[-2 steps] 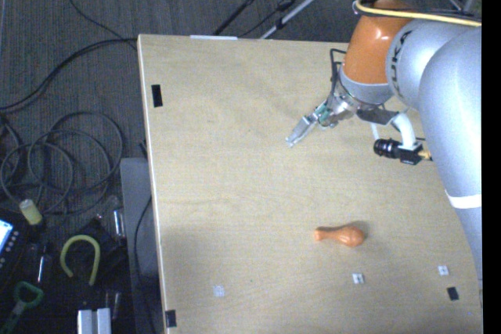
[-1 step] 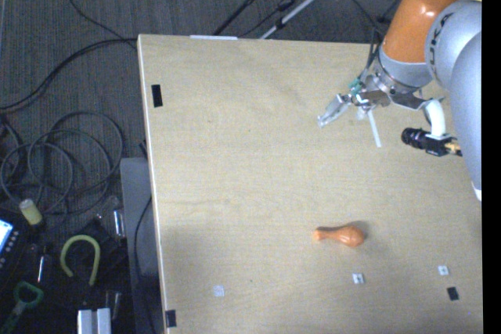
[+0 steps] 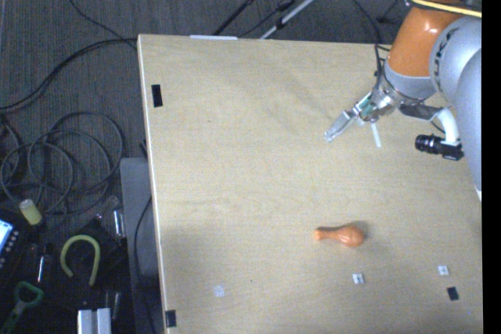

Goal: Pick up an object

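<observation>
Plywood, pale and smooth, made up the bench top (image 3: 258, 168), a broad flat board with straight edges over grey carpet (image 3: 70, 4) strewn with black cables (image 3: 55, 152). On it lay a small orange object (image 3: 341, 235), teardrop-shaped with a narrow neck pointing left, near the lower middle, with bare board all round it. Well apart, above and to its right, the gripper (image 3: 356, 127) hung with its two thin, glassy fingers (image 3: 338, 127) spread apart, nothing between them.

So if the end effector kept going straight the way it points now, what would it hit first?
Probably only the bare tan bench surface, down-left of the end effector. The orange object lies off that line, though depth is unclear.
</observation>
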Controlling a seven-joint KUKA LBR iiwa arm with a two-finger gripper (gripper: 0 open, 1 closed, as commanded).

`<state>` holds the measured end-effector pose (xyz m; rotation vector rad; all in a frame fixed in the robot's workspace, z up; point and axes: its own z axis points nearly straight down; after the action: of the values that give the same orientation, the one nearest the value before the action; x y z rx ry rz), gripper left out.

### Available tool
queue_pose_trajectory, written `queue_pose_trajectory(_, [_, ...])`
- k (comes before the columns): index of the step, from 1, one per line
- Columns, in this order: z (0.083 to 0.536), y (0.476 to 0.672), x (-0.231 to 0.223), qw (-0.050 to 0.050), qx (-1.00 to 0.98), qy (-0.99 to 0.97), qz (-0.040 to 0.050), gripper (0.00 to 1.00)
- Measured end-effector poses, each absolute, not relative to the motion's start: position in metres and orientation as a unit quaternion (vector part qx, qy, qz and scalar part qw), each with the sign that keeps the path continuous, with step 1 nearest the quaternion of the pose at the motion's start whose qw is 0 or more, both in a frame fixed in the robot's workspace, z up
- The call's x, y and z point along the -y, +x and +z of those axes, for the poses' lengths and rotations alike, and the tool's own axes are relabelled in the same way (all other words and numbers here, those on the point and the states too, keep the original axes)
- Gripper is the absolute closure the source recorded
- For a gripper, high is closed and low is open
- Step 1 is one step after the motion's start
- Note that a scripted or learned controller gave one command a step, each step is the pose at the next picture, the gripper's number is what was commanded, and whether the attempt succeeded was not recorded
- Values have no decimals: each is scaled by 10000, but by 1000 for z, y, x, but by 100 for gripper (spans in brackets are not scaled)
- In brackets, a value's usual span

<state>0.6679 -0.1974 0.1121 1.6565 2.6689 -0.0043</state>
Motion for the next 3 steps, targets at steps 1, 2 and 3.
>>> queue_pose_trajectory(1, [85,669,186,9,-9611,2763,4,0])
queue_pose_trajectory(2, [201,648,223,14,-8669,4984,-5,0])
queue_pose_trajectory(3, [99,669,222,8,-9227,3856,-7,0])
